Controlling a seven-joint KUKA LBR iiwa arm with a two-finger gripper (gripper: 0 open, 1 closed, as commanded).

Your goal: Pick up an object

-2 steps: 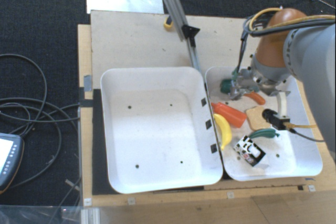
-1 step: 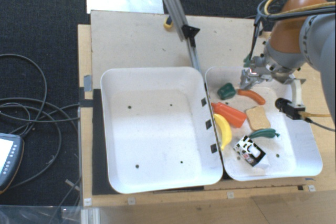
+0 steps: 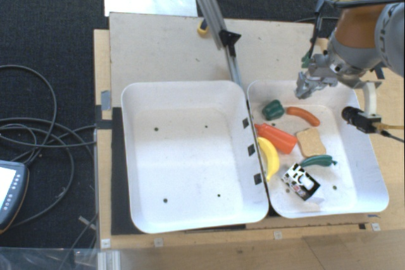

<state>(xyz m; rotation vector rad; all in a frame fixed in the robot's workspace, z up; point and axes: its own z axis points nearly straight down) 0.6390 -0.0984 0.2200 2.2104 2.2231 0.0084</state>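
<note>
Gripper: the gripper [image 3: 304,89] hangs at the right bin's [image 3: 370,158] twelve o'clock, nothing between its fingers; open or closed, I cannot tell.
Targets: every object sits in the right bin, none lifted yet.
Nearest: green pepper [image 3: 273,110] at the gripper's seven o'clock, sausage [image 3: 304,115] at six.
Advice: come straight down on the sausage (it lies apart from its neighbours) and close across its narrow width.
Crowded: carrot [image 3: 277,137] and banana [image 3: 269,156] touch beside the divider, harder to separate.
Shapes: toast [image 3: 311,142] flat, tan; sausage smooth, rounded; black-white box [image 3: 300,181] angular.
Left bin [image 3: 136,136]: glossy white plastic.
</note>
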